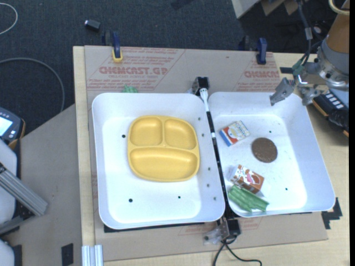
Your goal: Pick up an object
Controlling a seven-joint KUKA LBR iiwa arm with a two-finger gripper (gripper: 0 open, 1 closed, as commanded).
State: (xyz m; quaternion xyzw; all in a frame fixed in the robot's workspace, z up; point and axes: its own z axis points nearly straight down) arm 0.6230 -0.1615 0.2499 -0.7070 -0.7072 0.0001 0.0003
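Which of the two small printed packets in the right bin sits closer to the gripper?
The blue, white and red packet at the bin's upper left, closer to the gripper than the red-brown packet lying against the green item.

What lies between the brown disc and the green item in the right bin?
In the camera view, a small red and white packet lies between the brown disc and the green item, close against the green item.

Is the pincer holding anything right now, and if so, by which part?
Nothing is held. The pincer hangs over the right white bin's far edge, with nothing between its fingers.
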